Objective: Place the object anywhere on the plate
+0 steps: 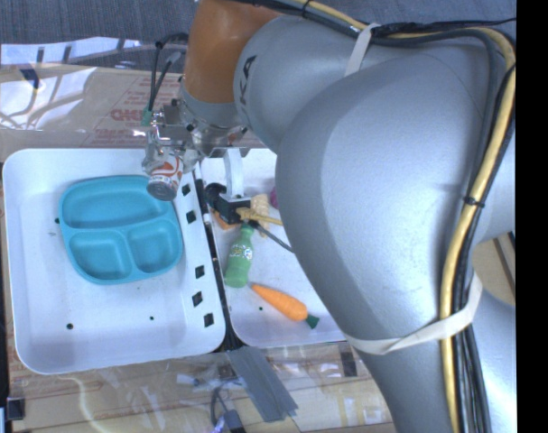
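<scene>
Grey arm (373,179) reaching in from the right, tool (168,165) gripping a small can (164,182), hanging over the blue plate's (120,228) upper right rim, left bin (39,332).

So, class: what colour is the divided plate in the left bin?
Light blue; the plate shows clearly in the camera view.

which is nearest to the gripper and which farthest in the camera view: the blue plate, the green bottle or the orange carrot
1. Blue three-compartment plastic plate: in the left bin, its upper right corner just below the gripper.
2. Small green plastic bottle: in the right bin, beside the divider, lower down.
3. Orange toy carrot: right bin, farthest, toward the bottom.
</scene>
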Controlling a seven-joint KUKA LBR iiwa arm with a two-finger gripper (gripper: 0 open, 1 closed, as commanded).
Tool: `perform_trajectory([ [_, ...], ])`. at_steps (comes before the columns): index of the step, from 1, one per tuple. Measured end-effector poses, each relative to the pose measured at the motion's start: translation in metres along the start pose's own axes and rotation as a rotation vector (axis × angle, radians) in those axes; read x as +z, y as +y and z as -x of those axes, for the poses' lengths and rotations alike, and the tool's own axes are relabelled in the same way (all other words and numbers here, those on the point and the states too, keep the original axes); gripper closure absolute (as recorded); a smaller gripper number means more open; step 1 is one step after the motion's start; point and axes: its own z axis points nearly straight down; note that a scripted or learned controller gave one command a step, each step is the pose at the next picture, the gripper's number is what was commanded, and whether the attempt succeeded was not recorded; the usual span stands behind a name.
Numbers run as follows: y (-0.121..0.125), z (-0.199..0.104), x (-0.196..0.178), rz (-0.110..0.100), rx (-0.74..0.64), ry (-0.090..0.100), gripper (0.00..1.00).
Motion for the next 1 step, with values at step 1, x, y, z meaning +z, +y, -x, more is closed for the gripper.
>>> perform_trajectory([
  [1, 0.0001, 0.0013, -0.0001, 0.000, 0.001, -0.002, 0.00],
])
